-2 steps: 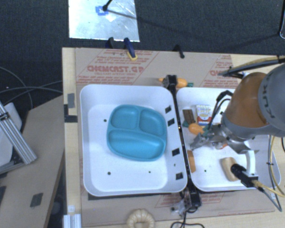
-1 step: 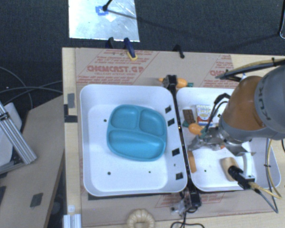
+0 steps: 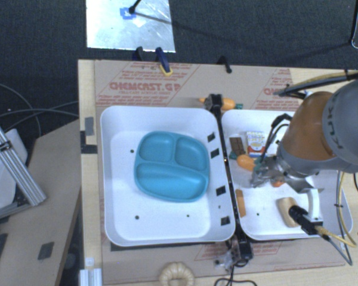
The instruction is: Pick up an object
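You are looking down on a bench point(image 3: 89, 177) covered by a brown cardboard sheet point(image 3: 149, 85) printed with red lettering. Two shallow white bins sit side by side on that sheet, touching along a dark clipped seam: the left bin point(image 3: 116, 177) and the right bin point(image 3: 256, 219). At the far edge of the sheet you see a blue-and-yellow clamp point(image 3: 163, 61) gripping the cardboard.

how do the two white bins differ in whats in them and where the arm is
The left bin holds one large blue divided plate; the right bin holds several small items, among them a small carton and an orange piece. The arm and its claw are over the right bin, not the left bin. Both are shallow, white and side by side.
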`<state>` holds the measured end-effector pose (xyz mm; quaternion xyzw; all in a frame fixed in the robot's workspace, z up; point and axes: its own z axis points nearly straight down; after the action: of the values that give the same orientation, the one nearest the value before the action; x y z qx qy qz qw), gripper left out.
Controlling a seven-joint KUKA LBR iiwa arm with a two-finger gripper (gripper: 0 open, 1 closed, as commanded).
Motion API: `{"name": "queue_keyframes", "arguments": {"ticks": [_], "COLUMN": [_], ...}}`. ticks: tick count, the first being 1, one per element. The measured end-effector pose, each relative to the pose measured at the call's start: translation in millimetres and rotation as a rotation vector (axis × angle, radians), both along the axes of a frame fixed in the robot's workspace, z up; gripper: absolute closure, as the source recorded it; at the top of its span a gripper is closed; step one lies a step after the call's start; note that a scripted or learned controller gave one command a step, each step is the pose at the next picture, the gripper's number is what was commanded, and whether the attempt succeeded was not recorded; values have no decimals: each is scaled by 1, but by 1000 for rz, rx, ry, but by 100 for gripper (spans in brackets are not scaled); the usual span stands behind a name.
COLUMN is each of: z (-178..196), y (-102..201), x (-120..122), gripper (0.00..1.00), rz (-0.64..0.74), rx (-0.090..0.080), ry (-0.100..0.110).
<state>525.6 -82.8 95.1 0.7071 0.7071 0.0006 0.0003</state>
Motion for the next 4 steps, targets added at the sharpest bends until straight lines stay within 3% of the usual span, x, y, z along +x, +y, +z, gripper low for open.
{"name": "queue_keyframes", "arguments": {"ticks": [3, 4], "z": [132, 123], "y": [1, 47], "x": [17, 9], "gripper": [100, 100], "rz": [4, 8], "rx": [-1, 0], "ry": [-4, 1]}}
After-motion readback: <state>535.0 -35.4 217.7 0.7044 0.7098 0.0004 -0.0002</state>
